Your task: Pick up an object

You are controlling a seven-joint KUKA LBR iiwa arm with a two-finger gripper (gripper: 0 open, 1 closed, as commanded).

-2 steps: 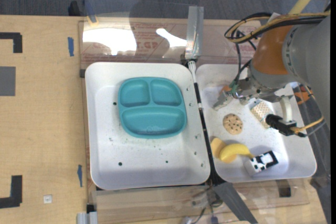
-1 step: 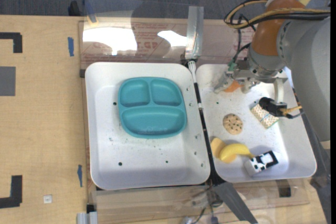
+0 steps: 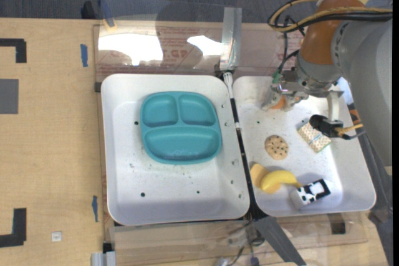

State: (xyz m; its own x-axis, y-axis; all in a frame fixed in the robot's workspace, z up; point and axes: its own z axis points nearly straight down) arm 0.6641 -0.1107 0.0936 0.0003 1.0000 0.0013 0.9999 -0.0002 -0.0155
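Yellow banana [image 3: 274, 180] and a black-and-white toy [image 3: 310, 191] lie just beside each other at the near edge of the right bin [image 3: 350, 165] on my counter. Behind them a round cookie [image 3: 276, 146] sits mid-bin, with a patterned packet [image 3: 313, 136] toward the right wall. A teal divided plate [image 3: 181, 126] rests in the middle of the left bin [image 3: 118, 134].

My pincer [image 3: 278, 101] hangs over the right bin's far left corner, above bare floor and apart from all four objects. I cannot tell whether it is open or closed.

As I judge it, a grasp made here would catch nothing, and the corner walls are close enough to strike. The flat cookie offers little purchase, and the curved banana could roll.

Reddish print on the cardboard [image 3: 156, 50] beyond the far edge is too blurred to read, and the packet's markings are too small.
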